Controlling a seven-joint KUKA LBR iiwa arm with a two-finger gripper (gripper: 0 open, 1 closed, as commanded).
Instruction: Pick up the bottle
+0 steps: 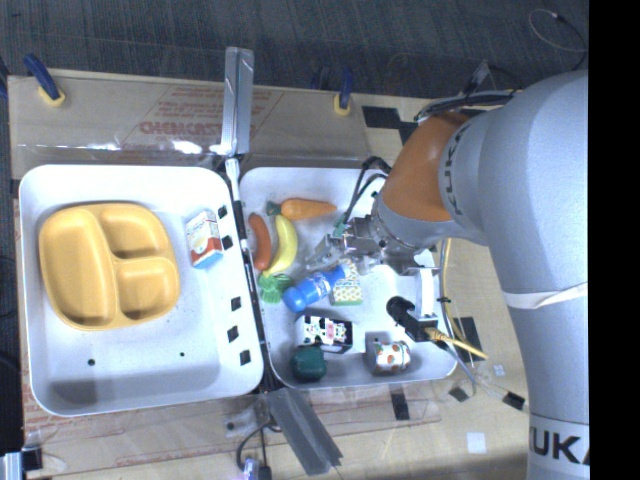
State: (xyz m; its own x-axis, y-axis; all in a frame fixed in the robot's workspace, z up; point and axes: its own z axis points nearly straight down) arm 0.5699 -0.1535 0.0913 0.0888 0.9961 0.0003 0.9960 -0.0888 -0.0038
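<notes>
A small blue bottle (308,291) lies on its side near the middle of the right bin (432,368), its cap end pointing up and to the right. The gripper (337,249) reaches in from the right below the arm's orange band and hovers just above and to the right of the bottle, low in the bin. The wrist hides whether it touches the bottle. A patterned little box (348,290) lies against the bottle's right side.
In the right bin lie a carrot (308,208), a banana (285,243), a sausage (260,240), a green piece (272,286), a black-and-white box (328,331), a dark green object (309,363) and a small can (388,355). The left bin holds a yellow divided tray (108,263) and a small carton (204,239).
</notes>
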